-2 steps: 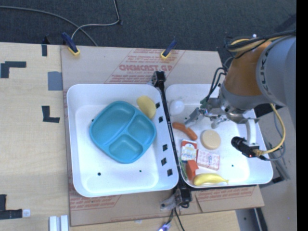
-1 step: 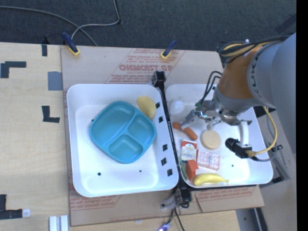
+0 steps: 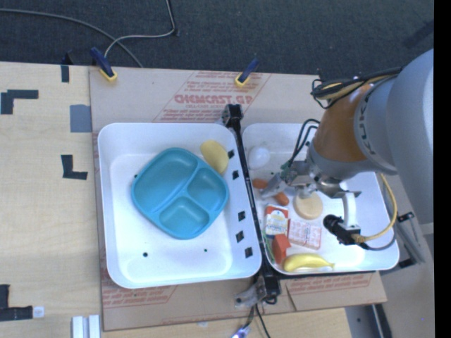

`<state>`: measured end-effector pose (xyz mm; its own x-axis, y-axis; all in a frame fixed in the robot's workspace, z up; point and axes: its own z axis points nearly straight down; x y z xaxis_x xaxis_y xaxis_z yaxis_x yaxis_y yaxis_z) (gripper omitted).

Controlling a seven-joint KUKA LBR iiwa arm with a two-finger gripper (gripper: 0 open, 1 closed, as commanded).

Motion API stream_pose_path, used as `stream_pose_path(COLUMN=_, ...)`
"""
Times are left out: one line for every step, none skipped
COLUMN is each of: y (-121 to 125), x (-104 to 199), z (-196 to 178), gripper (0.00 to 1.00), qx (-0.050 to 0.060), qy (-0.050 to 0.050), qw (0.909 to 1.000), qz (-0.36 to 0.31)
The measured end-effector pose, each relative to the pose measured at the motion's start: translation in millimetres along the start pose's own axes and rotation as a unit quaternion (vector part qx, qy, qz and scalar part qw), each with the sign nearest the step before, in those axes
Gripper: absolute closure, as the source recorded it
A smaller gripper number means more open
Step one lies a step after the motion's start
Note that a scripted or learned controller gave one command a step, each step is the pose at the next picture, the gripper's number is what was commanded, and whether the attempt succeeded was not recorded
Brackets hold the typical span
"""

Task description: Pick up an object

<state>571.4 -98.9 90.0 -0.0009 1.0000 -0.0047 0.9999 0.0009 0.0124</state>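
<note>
Grey arm reaching in from the right, gripper low over the right bin beside a tan round object, grip state unclear, banana at lower edge, blue plate in left bin

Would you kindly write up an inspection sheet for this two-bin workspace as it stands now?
Surface: brown board bearing two white bins, on a pale wood bench.
Job's things: left bin holds blue divided plate and a yellow piece; right bin holds banana, small packets, tan disc, white ball.
Clutter: black tape marks on the bench.
Grippers: claw low over the right bin.
Cables: grey cable across dark floor.
Surroundings: two clamps at the board's far edge.
</note>
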Motion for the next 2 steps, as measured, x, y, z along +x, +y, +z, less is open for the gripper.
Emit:
stream_pose_path(y=-2, x=1, z=-6, gripper=1.00, qx=0.004, qy=0.001, qw=1.0000, qz=0.000)
stream_pose_path(y=-20, x=69, z=-105, gripper=1.00, qx=0.006, qy=0.003, qw=1.0000, qz=-0.001)
